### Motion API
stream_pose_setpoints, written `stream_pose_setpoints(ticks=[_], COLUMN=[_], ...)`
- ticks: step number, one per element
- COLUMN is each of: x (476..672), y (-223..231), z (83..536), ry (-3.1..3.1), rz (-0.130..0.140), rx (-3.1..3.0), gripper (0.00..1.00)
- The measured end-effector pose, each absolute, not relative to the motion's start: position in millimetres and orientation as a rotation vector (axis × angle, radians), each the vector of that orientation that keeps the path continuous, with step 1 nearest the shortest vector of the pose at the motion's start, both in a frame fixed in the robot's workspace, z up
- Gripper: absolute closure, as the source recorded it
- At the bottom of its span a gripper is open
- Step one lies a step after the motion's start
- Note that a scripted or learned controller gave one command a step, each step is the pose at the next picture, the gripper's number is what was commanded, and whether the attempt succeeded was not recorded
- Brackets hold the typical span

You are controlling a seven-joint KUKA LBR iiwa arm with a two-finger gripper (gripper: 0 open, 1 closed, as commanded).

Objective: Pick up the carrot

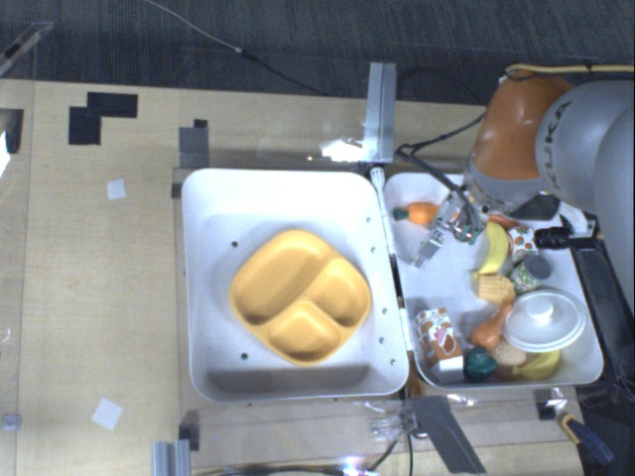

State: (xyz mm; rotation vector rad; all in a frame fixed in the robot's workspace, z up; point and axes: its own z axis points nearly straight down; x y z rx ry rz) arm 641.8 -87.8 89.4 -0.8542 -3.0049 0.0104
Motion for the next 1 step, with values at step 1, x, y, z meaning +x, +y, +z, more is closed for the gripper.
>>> stream_pose_setpoints(ticks=[1], x=[653.7], y=[-87.8], z=[88.6], ry=[-2.807], rz=[0.003], rx=[-1.292], gripper=[0.0])
